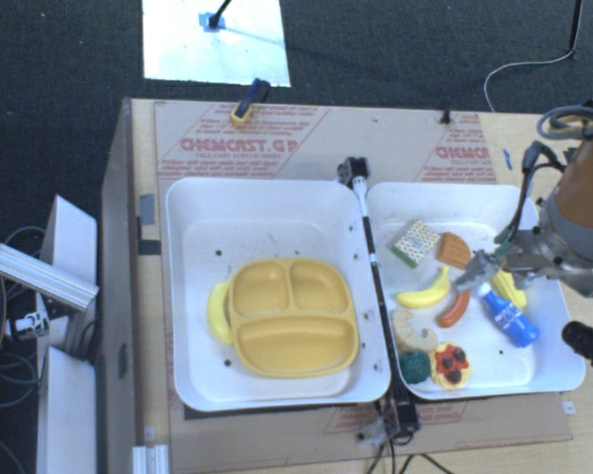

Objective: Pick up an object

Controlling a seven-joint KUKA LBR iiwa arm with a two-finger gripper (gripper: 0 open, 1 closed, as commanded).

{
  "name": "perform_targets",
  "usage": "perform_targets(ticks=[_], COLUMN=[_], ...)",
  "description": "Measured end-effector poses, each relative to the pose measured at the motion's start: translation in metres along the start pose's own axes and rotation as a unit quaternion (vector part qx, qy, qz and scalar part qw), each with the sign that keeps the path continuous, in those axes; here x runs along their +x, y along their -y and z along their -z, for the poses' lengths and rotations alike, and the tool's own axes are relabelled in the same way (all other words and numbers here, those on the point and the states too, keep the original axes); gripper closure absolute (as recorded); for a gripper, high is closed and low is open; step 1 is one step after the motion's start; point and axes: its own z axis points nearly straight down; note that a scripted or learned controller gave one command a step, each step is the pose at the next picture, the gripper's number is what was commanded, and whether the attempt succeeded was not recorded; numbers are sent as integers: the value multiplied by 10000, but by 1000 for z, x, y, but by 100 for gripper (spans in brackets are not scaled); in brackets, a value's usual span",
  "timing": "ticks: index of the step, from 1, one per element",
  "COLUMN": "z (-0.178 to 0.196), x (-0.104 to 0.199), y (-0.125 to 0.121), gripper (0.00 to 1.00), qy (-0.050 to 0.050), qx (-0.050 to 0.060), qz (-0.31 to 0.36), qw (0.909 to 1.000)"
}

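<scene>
Two shallow white bins sit side by side on a brown sheet [277, 136] printed with red lettering, which covers the bench [119, 265]. The left bin [193, 225] and the right bin [455, 194] touch along their inner rims. One black clamp [354, 171] is at the back end of that seam and another [400, 418] at the front edge. A yellow-handled clamp [247, 104] grips the sheet's back edge. Beyond the bench, a white sheet [212, 28] lies on dark carpet [49, 67]. A metal rail [40, 270] stands off the bench's left edge.
</scene>
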Motion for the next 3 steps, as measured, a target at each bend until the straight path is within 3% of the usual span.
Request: perform_targets(ticks=[1,2,3], z=[-82,-147,-137], x=[-17,-21,-20], y=[-39,-48,-49], gripper=[0,0,100], qy=[0,7,4], qx=[8,-48,-60], qz=[-11,-13,-4], qw=[10000,10000,10000])
